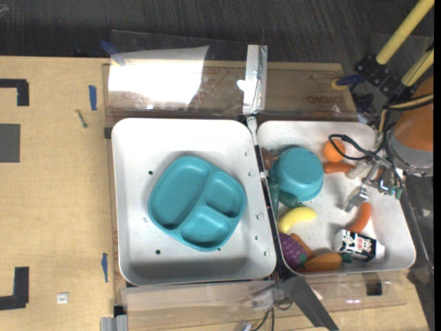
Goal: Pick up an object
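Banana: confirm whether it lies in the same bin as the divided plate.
No, the banana lies in the right bin, while the divided plate sits in the left bin.

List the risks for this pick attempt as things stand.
The right bin is crowded: the hand sits just above the orange carrot, so it may nudge it rather than grip it. The cable loops over another orange piece and could snag. The teal bowl and banana lie close enough to be bumped.

— Any room in the right bin (403,236)?
— Little. The cup (299,174) fills its left, with the banana (297,218), grapes (293,247) and carton (358,244) crowding the near end.
— And the left bin (131,140)?
— The tray (198,201) sits in the middle; bare floor all round it.
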{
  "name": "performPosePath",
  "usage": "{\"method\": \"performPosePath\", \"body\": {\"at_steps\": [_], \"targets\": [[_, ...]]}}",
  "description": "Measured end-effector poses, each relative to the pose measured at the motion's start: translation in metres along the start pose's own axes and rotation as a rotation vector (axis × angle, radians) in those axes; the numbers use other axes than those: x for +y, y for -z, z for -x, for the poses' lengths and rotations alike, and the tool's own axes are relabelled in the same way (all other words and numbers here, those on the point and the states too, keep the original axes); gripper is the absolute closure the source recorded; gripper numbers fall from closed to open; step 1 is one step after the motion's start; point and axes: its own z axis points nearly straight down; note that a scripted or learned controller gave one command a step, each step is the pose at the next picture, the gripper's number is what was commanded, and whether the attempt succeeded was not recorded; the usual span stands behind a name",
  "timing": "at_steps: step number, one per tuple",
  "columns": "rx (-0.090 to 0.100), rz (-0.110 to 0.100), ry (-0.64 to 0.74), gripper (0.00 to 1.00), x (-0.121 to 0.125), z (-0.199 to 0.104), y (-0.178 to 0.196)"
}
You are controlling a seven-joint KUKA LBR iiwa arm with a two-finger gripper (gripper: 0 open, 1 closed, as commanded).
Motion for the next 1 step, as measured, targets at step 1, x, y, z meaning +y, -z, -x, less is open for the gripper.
{"method": "performPosePath", "body": {"at_steps": [1], "targets": [[-0.001,0.001,-0.072,0.00,-0.0265,-0.0578,0.0010]]}}
